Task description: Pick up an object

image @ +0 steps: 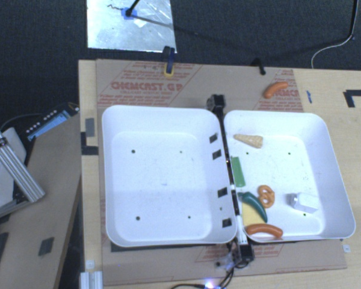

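The right bin (331, 161) holds several small objects. A tan cone-shaped piece (248, 140) lies near its back left. A flat green strip (237, 171) rests along the left wall. Toward the front sit a small brown pretzel (266, 195), a yellow and dark green piece (252, 208), an orange sausage (264, 231) at the front edge, and a small white-grey block (302, 203) to the right. Another orange sausage (275, 90) lies on the cardboard behind the bin.
The left bin (117, 131) stands beside the right one, joined by a black-clipped divider (224, 161). Both rest on a cardboard sheet (144, 80). A shiny foil square (130, 17) lies on the dark floor behind. A metal frame (12, 167) stands at left.
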Action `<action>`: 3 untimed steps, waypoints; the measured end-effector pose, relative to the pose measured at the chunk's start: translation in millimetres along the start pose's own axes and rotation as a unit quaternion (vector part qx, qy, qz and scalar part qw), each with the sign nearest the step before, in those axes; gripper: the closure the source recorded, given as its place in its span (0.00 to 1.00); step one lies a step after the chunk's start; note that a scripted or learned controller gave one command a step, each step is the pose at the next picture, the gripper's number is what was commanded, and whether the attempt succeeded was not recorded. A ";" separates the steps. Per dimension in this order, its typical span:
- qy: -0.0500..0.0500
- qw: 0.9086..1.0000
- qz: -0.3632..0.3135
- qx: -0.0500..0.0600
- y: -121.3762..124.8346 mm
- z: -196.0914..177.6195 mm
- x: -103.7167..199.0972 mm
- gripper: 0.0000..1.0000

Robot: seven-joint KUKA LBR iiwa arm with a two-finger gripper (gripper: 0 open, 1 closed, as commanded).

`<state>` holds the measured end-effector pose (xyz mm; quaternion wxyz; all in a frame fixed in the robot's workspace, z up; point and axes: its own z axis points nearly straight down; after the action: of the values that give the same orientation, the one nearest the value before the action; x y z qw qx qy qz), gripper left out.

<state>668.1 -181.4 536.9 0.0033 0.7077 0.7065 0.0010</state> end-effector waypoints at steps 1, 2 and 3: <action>0.003 1.000 -0.004 0.008 -0.9 139.6 38.0 1.00; 0.000 1.000 -0.004 -0.004 -22.2 -6.2 49.5 1.00; 0.000 1.000 0.000 0.002 0.5 52.0 -28.0 1.00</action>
<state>668.9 -209.6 485.0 0.0019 0.7077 0.7065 -0.0001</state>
